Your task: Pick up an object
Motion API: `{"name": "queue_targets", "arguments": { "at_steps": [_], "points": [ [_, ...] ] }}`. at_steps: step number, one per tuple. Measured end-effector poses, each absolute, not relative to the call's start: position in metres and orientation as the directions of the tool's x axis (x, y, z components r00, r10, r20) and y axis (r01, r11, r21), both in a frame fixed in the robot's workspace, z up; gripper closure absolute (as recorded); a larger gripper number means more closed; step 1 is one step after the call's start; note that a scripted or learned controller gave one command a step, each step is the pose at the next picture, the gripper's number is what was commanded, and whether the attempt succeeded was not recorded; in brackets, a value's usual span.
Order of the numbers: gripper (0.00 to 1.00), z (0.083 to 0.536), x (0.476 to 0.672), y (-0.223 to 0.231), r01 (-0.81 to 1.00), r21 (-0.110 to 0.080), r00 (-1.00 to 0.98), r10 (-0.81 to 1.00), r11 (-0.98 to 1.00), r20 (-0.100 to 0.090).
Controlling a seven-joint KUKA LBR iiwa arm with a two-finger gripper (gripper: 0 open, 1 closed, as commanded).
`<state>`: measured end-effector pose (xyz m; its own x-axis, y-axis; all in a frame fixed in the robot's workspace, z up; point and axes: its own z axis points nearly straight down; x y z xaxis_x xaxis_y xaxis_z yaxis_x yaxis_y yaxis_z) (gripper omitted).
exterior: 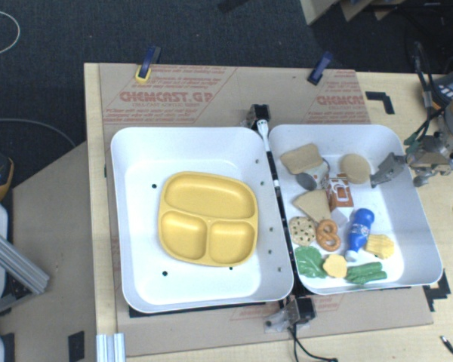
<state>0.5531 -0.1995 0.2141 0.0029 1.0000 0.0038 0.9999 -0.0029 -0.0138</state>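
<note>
Two white bins side by side on the bench. Left bin (128,202) holds a yellow divided plate (208,219) at its middle, with bare white floor all round it out to the rim.

Right bin (419,225): its items crowd the left and near parts; the right side and far right corner are bare floor, the widest free room.

Gripper (389,170) sits at the right bin's far right, over the rim and bare floor, just right of a round tan cookie (355,167). One dark finger shows, angled left; cannot tell whether the hand is released or clenched, and nothing shows between its fingers.

Items, far to near: tan bread slice (301,157), grey piece (308,179), small red-and-white packet (339,192), tan wedge (312,204), chocolate-chip cookie (303,231), pretzel (328,234), blue bottle (359,229) with white band, lying tilted, yellow pieces (380,245), green leaf (310,262) and green bean pod (365,273) against the near rim
</note>
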Motion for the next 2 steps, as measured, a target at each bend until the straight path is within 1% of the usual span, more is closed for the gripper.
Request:
{"name": "queue_targets", "arguments": {
  "at_steps": [1, 2],
  "points": [
    [0.00, 0.221, 0.556, -0.199, 1.000, -0.001, 0.000, 1.000, 0.000, 0.001],
    [0.00, 0.166, 0.566, -0.198, 1.000, -0.006, -0.001, 1.000, 0.001, 0.003]
  ]
}}
